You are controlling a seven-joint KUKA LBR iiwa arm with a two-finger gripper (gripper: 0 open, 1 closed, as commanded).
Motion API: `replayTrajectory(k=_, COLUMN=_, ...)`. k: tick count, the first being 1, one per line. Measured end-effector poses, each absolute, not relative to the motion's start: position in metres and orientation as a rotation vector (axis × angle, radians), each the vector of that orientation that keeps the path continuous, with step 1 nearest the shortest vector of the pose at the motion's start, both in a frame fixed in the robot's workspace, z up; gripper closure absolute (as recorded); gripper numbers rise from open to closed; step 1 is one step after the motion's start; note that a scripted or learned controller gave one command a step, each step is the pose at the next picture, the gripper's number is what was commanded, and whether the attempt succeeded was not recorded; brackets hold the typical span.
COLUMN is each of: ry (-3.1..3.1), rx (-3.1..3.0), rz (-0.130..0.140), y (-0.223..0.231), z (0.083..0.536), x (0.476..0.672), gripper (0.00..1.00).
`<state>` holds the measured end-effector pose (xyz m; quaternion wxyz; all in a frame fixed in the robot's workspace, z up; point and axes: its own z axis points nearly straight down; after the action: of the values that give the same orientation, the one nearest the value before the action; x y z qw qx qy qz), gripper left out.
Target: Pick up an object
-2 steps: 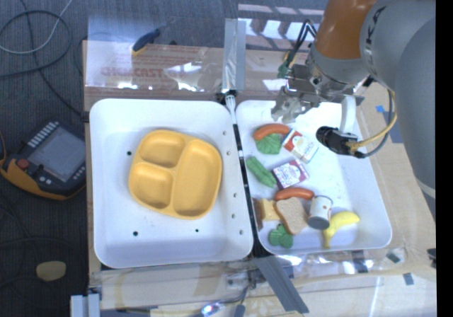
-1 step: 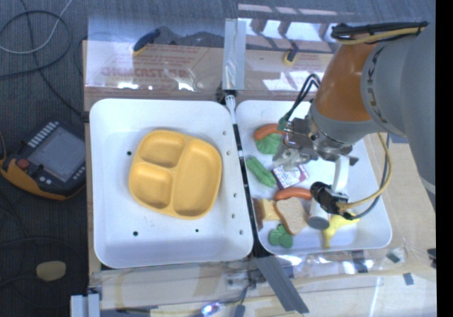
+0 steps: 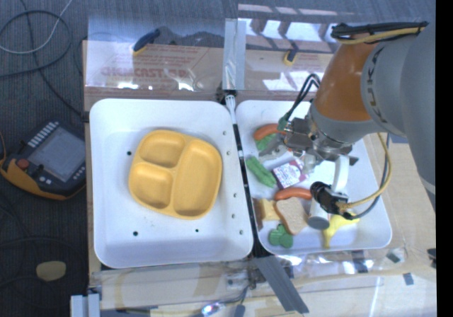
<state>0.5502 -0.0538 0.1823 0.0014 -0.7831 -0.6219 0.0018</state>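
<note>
Grey arm (image 3: 396, 82) with an orange band is reaching in from 3 o'clock, with its pincer (image 3: 308, 160) sitting low over the middle of the right bin (image 3: 379, 234). Wrist is covering the tip, so I cannot tell if the pincer is apart or together. Candidate objects are all lying in the right bin. A white-and-red packet (image 3: 289, 175) is lying just beside the pincer at its 8 o'clock. An orange sausage piece (image 3: 292, 193) is lying at the packet's 6 o'clock, and a bread slice (image 3: 292, 217) is lying below that. A green broccoli (image 3: 281, 238) is sitting at the bin's 7 o'clock corner, and a yellow banana (image 3: 338, 227) at 5 o'clock. An orange carrot (image 3: 265, 129) is lying at 11 o'clock, with a green pod (image 3: 259, 170) along the 9 o'clock wall. Left bin (image 3: 99, 188) is holding a yellow divided plate (image 3: 175, 171) at its centre.
</note>
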Motion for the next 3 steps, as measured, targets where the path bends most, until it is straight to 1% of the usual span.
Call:
replayTrajectory(k=1, ry=-2.156, rx=-2.295, rz=-0.006, y=-0.096, z=0.112, x=0.526, gripper=0.00)
replayTrajectory(k=2, ry=-2.130, rx=-2.325, rz=-0.015, y=-0.105, z=0.090, x=0.489, gripper=0.00)
replayTrajectory(k=3, ry=-2.229, rx=-2.228, rz=-0.011, y=-0.095, z=0.090, x=0.557, gripper=0.00)
